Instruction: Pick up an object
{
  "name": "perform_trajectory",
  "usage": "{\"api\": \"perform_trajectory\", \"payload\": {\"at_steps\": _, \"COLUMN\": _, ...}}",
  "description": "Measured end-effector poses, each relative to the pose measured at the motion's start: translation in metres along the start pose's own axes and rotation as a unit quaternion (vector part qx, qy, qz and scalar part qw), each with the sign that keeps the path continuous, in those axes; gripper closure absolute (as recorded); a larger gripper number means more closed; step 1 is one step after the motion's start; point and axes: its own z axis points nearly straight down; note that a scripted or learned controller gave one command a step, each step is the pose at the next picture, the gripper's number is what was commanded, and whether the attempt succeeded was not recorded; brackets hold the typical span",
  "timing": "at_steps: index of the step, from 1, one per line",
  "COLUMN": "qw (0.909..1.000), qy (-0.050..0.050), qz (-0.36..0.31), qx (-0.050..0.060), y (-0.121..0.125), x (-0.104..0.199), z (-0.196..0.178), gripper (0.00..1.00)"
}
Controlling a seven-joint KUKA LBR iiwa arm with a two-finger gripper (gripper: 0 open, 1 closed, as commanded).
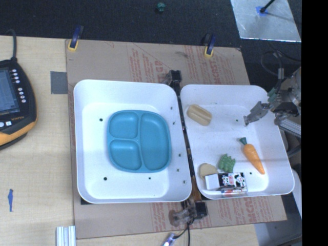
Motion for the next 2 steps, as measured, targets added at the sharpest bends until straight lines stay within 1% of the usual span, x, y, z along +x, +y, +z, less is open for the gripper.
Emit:
{"api": "perform_trajectory", "payload": {"at_steps": 1, "qw": 1.0000, "qy": 0.000, "qz": 0.000, "qx": 0.001, "y": -0.012, "x": -0.041, "z": 0.102, "gripper": 0.00}}
{"api": "perform_trajectory", "payload": {"at_steps": 2, "qw": 1.0000, "qy": 0.000, "qz": 0.000, "qx": 0.001, "y": -0.035, "x": -0.020, "z": 0.161, "gripper": 0.00}}
